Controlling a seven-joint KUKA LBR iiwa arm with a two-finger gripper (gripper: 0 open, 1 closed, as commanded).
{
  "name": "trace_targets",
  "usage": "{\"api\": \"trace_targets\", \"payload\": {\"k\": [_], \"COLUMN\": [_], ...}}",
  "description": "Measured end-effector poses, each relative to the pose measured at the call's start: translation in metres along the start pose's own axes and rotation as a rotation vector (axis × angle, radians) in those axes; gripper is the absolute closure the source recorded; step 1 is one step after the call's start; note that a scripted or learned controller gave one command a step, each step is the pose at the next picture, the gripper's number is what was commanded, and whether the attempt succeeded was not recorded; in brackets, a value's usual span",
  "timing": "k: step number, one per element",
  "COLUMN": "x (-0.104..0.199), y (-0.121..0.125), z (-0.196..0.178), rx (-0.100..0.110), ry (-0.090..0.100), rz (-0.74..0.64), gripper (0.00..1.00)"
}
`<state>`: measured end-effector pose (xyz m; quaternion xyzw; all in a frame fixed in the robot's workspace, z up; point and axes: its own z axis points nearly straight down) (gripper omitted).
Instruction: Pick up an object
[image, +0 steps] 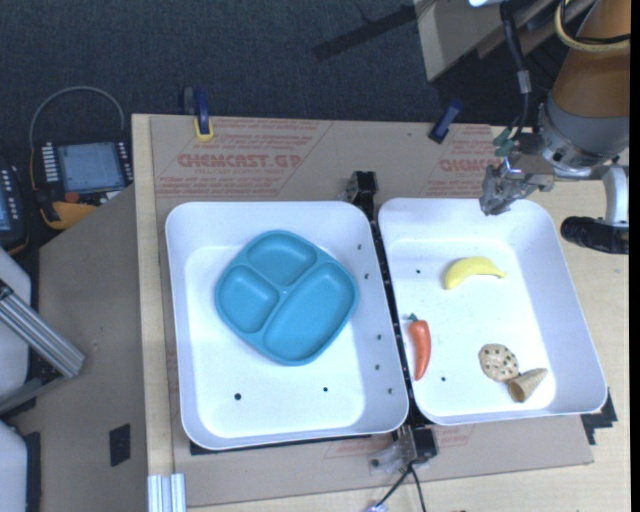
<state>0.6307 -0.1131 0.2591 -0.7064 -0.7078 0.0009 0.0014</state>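
Grey two-finger gripper (497, 203) poised over far edge of right white bin (570, 300); grasp state cannot be told. Yellow plastic banana (472, 271) seen nearest — toward bin centre, nearer side of gripper, long axis roughly parallel to far edge. Nothing seen held.

Blue divided plate (287, 296) lying in left bin (190, 300). Right bin (560, 300) just beside it. Small screen device (88, 165) off the worktop (300, 150), far left. Yellow clamp (203, 122) at the worktop's back edge.
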Motion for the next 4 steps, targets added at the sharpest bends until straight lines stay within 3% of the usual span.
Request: {"api": "trace_targets", "payload": {"k": [4], "x": [0.187], "y": [-0.136], "z": [0.027], "rx": [0.002], "ry": [0.001], "rz": [-0.001], "gripper": [1.00]}}
